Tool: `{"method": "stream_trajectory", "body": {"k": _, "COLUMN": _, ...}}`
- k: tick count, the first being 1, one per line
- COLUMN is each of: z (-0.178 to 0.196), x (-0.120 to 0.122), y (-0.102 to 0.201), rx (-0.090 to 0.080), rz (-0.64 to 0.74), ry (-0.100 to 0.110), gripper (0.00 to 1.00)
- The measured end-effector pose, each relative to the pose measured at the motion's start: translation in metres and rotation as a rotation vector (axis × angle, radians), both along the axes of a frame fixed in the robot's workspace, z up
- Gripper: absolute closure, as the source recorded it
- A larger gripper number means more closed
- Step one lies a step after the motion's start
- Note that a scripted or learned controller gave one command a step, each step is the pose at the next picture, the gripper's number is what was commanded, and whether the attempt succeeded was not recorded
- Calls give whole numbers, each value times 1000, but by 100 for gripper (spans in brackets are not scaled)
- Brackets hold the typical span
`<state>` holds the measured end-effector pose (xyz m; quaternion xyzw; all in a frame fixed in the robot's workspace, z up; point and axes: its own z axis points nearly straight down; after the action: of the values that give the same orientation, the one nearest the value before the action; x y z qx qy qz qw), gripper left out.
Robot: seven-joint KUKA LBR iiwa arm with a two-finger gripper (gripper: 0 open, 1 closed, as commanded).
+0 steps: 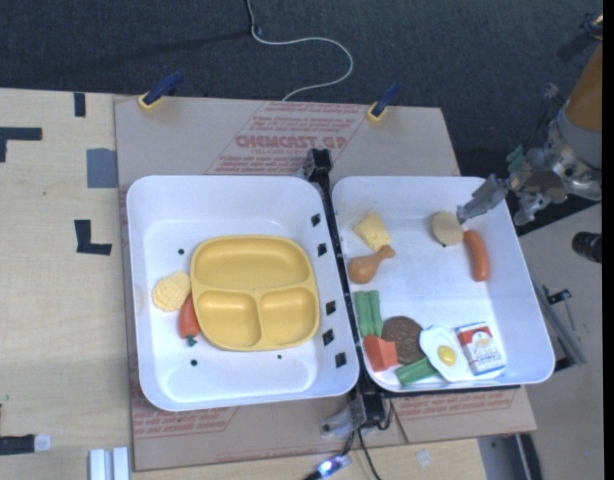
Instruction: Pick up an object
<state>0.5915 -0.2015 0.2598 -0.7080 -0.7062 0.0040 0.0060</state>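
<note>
Your arm (577, 118) reached in from the right edge, orange band uppermost, wrist angled down and leftward. Your gripper (484, 201) hung low, its grey fingertip (477, 208) pointing left and downward.

Arm (587, 98) cut off at right edge; fingers (484, 202) blurred, perhaps empty; carrot (189, 320) half under tray (255, 291).
</note>
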Motion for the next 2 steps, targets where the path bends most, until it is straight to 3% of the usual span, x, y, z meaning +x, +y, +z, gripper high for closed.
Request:
{"method": "stream_trajectory", "body": {"k": 1, "z": 8, "x": 2, "y": 1, "rx": -3, "rz": 4, "ry": -13, "gripper": 0}}
{"method": "stream_trajectory", "body": {"k": 2, "z": -39, "x": -5, "y": -5, "rx": -4, "rz": 3, "ry": -11, "gripper": 0}}
